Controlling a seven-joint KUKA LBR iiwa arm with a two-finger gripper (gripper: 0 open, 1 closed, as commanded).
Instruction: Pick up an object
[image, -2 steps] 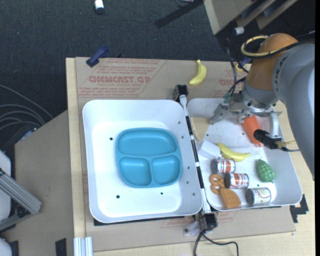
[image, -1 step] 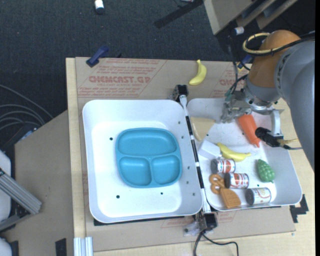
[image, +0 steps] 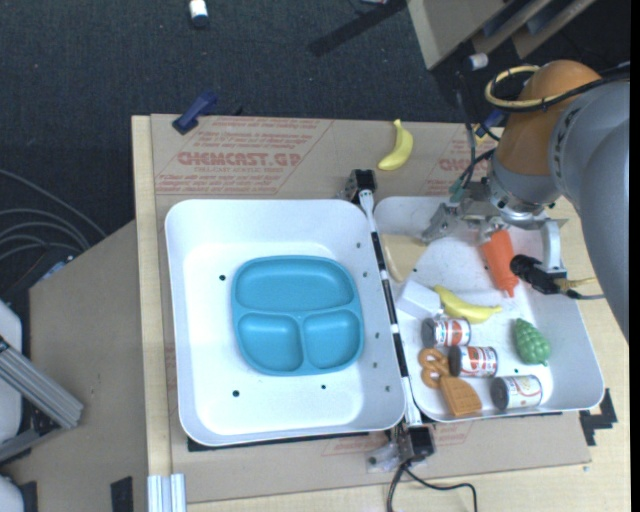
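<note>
**While the arm hangs over the right bin, a toy carrot lies closest beneath it**

Seen from above, the grey arm with its orange band reaches in from the right, and its gripper (image: 495, 215) sits over the far end of the right shallow white bin (image: 592, 372). Whether the gripper is spread or closed cannot be told, because the wrist hides it, and nothing can be seen held in it.

The likeliest thing to pick is an orange, carrot-shaped toy (image: 499, 262). It lies in the bin just on the near side of the gripper. Its long axis runs roughly from far to near, tilted slightly right at the near end. A grasp would probably need to close across its narrow width.

Near the carrot, on its near left, a small yellow plastic banana (image: 468, 305) lies almost crosswise, with a white block (image: 420, 297) beside it. Farther toward the near end sit a knobbly green fruit (image: 532, 342), three small red-and-white cans (image: 478, 360), a brown pretzel (image: 432, 365) and a tan wedge (image: 462, 398). These are well apart from the carrot and should not obstruct.

The left white bin (image: 182, 300) holds a light blue divided plate (image: 297, 312). A second yellow banana (image: 397, 148) lies outside both bins on the cardboard-covered surface (image: 250, 150).
</note>
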